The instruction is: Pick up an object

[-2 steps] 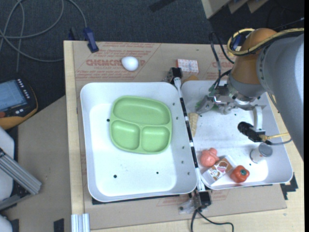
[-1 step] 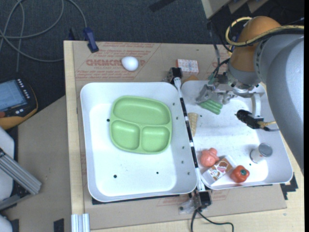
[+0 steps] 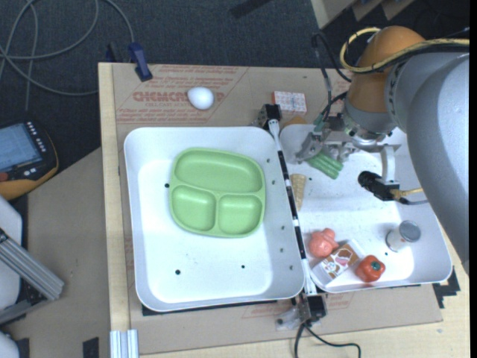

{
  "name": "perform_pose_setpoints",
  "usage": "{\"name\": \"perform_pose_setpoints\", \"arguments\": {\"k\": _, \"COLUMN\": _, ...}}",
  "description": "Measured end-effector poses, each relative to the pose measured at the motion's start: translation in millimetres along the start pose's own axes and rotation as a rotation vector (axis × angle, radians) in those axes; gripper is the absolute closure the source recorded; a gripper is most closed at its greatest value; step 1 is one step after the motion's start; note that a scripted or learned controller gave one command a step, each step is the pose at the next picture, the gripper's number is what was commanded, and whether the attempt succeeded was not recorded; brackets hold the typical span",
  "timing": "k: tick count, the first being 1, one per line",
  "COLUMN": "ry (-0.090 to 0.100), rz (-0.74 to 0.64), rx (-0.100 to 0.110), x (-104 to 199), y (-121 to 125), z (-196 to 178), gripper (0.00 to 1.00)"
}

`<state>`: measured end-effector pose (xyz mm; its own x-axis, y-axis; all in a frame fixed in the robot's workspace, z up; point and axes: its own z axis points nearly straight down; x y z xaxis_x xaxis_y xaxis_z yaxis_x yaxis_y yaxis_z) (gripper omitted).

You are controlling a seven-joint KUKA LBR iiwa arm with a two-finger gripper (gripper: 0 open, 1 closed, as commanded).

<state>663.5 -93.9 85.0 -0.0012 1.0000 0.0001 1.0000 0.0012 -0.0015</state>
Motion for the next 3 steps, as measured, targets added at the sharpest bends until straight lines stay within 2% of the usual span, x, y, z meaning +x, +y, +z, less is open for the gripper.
{"name": "perform_pose_setpoints", "arguments": {"k": 2, "ry": -0.002, "rz": 0.0, "rx": -0.003, "x": -10, "y": 3, "z": 0, "gripper": 0.0}}
{"name": "perform_pose_setpoints", "arguments": {"k": 3, "ry": -0.001, "rz": 0.0, "rx": -0.001, "x": 3, "y": 3, "z": 0, "gripper": 0.0}}
